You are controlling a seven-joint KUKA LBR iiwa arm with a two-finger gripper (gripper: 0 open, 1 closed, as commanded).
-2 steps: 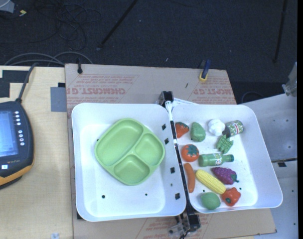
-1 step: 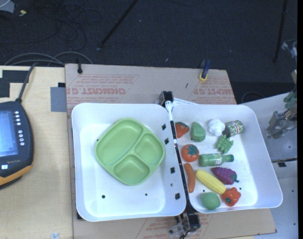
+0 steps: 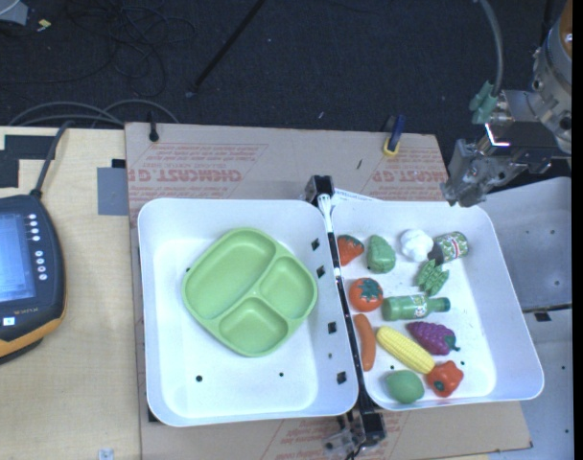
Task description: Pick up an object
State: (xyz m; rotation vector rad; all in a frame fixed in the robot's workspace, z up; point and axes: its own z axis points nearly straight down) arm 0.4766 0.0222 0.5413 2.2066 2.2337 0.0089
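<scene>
The right bin (image 3: 507, 300) holds several toy foods. Along its back lie a red-orange piece (image 3: 348, 248), a green pepper (image 3: 380, 253), a white garlic bulb (image 3: 415, 244) and a small can (image 3: 452, 247). Below them are a leafy green piece (image 3: 431, 277), a tomato (image 3: 365, 294), a green bottle (image 3: 414, 306), a carrot (image 3: 365, 341), a corn cob (image 3: 405, 350), purple grapes (image 3: 431, 335), a lime (image 3: 404, 385) and a red pepper (image 3: 445, 379). My gripper (image 3: 461, 192) hangs above the bin's back right corner, just beyond the can, with nothing seen in it.
The left bin (image 3: 167, 353) carries a green divided plate (image 3: 250, 291). A black divider (image 3: 335, 295) runs between the bins. A tablet pendant (image 3: 13, 266) lies on the bench at far left. A yellow and blue clip (image 3: 394, 137) stands behind the bins.
</scene>
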